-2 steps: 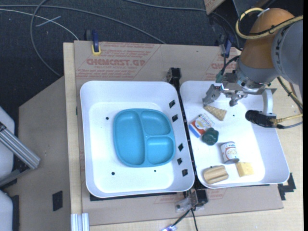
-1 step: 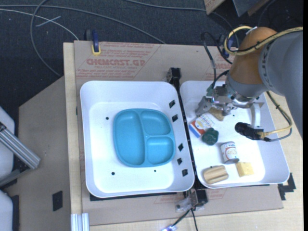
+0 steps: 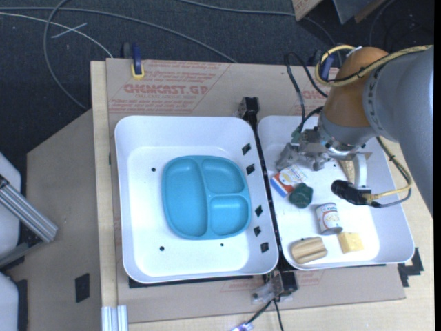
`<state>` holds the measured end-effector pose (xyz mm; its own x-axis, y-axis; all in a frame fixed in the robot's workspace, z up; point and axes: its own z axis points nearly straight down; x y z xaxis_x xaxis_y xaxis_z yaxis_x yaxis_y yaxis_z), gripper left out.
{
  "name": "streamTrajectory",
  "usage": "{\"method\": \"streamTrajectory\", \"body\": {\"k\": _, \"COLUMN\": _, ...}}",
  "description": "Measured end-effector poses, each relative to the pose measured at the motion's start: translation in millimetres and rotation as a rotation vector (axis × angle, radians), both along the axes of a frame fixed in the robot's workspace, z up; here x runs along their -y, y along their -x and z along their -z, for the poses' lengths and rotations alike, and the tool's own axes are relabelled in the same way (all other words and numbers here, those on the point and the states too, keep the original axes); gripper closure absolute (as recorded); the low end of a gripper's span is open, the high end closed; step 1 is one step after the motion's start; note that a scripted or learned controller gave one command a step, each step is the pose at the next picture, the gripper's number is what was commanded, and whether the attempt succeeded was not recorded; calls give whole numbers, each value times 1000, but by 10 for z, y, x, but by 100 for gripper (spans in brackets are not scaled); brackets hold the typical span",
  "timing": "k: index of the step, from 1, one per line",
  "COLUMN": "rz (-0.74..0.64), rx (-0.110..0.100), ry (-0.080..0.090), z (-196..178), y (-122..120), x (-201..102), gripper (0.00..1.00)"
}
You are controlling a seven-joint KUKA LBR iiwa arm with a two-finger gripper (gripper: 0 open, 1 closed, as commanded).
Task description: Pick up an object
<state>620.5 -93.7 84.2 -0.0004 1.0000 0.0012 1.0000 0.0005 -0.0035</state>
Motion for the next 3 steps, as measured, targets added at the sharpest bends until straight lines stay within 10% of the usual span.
{"method": "streamTrajectory", "body": {"k": 1, "rz": 1, "rx": 3, "ry": 0, "z": -125, "y": -10, "x": 1, "gripper": 100}}
{"method": "streamTrajectory", "body": {"k": 3, "rz": -1, "rx": 12, "ry": 2, "z": -1222, "y": -47, "x": 33, "gripper": 100}}
